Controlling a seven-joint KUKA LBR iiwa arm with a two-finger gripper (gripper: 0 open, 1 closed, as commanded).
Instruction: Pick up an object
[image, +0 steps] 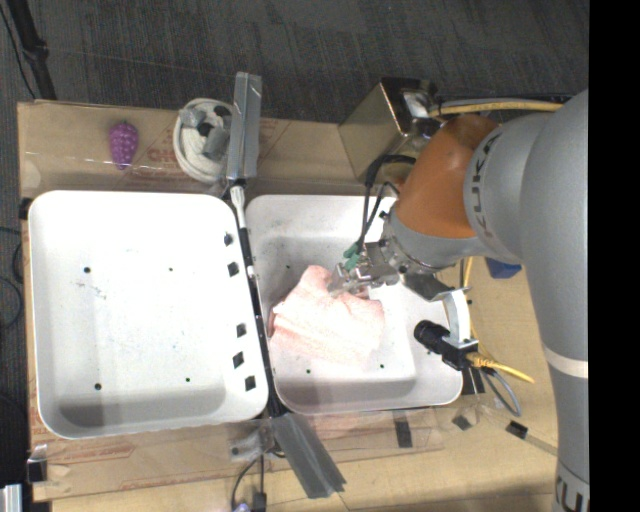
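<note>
A pale pink folded cloth (328, 320) lies in the right bin (300, 215), near its middle and front. My gripper (352, 274) hangs low over the cloth's upper right edge, touching or nearly touching it. The grey arm with its orange band (440, 190) reaches in from the right and covers the bin's back right corner. The wrist hides much of the gripper's body.
The left bin (130, 310) sits beside the right one, split from it by a grey divider rail (245, 300). Behind the bins lie a purple grape-like object (123, 143) and a white coiled cable (203, 137). A brown box (385, 115) stands at the back.
</note>
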